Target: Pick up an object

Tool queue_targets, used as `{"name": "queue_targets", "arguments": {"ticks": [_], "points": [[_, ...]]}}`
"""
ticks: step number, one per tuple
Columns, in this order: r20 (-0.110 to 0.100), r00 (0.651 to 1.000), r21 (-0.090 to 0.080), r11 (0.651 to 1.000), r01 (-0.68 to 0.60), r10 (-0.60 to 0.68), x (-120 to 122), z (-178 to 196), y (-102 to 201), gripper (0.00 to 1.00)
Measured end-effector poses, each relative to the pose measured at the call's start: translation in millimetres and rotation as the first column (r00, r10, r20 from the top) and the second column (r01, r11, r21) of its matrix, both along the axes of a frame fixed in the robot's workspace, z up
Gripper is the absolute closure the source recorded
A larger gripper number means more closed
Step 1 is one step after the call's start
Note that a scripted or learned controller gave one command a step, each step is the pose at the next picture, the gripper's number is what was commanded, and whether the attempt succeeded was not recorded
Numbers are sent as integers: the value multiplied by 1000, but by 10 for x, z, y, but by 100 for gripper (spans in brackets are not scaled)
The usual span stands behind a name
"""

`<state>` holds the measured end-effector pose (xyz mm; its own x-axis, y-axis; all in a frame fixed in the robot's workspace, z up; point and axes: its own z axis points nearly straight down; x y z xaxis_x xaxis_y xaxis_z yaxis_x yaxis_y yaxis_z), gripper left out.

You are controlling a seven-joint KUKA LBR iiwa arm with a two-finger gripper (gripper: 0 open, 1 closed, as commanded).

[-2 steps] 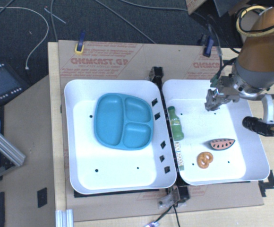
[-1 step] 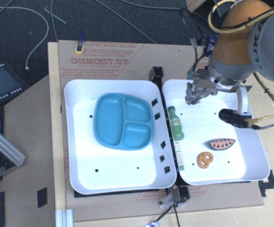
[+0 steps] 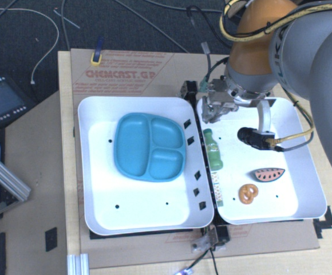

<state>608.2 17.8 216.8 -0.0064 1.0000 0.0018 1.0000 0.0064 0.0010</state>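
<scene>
A green bottle (image 3: pixel 213 151) is seen lying along the left edge of the right bin (image 3: pixel 303 176), just below the claw (image 3: pixel 212 112). Whether the claw is clenched cannot be told. A watermelon slice (image 3: pixel 268 175) and pretzel (image 3: pixel 248 193) lie nearby; a blue divided plate (image 3: pixel 149 146) rests in the left bin (image 3: pixel 97 171).

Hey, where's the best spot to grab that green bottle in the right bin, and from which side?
Probably grip the green bottle across its middle, coming straight down. It lies flat and lengthwise beside the right bin's left wall, so the jaws should close across its narrow width, though the wall leaves little room on that side.
</scene>
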Motion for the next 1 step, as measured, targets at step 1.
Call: {"name": "queue_targets", "arguments": {"ticks": [1], "points": [[2,1000,0,1000,0,0,183,112,570,100]]}}
